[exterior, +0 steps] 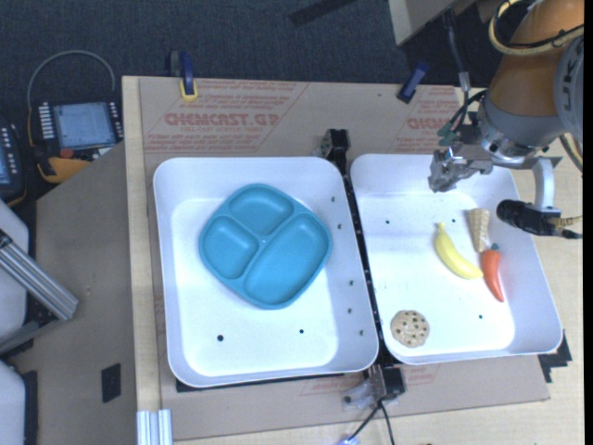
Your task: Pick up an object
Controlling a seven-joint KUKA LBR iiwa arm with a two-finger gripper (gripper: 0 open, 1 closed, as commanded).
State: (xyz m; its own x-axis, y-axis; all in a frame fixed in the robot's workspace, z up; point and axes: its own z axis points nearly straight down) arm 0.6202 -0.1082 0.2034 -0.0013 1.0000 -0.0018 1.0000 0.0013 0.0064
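Gripper (445, 176) poised above right bin (389, 276), jaw state indiscernible; descent should be centred over banana (456, 252), clear of carrot (494, 273).

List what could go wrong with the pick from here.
1. The banana, carrot and cone lie close together, so a grasp may nudge or catch a neighbour.
2. The carrot lies near the right bin's wall, leaving little finger room.
3. The cookie lies flat and may slip out.
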